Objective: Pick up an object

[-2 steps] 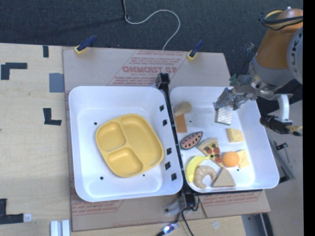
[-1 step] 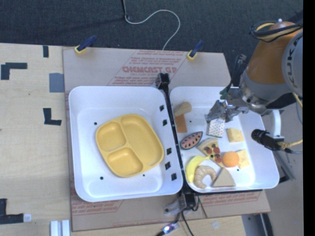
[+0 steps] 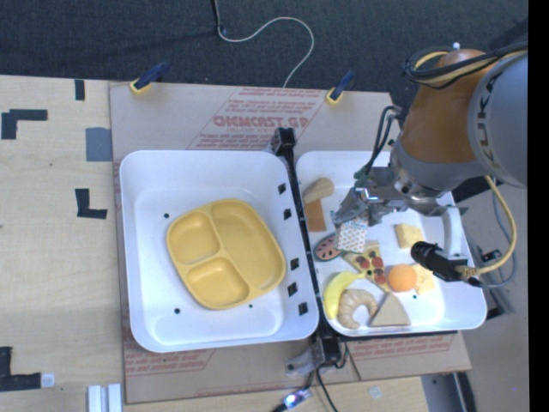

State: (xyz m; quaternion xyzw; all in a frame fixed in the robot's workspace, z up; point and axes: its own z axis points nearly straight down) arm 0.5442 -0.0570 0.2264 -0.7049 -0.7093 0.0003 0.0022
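My gripper (image 3: 355,213) hangs over the left part of the right bin (image 3: 467,320), reaching in from the right. Just below it lies a checkered waffle piece (image 3: 352,239). A brown cracker (image 3: 315,218) and a bread roll (image 3: 317,187) sit to its left. A watermelon slice (image 3: 327,248) and a pizza slice (image 3: 369,261) lie nearer the front. An orange (image 3: 401,277), a banana (image 3: 337,286), a croissant (image 3: 355,304) and a toast triangle (image 3: 391,312) fill the bin's front. A cheese cube (image 3: 409,233) sits to the right. I see nothing held.
The left bin (image 3: 141,256) holds a yellow three-compartment plate (image 3: 225,251). A black divider (image 3: 296,221) runs between the bins. The arm's orange and grey body (image 3: 446,136) covers the right bin's back. A black cable fitting (image 3: 433,260) juts over the cheese.
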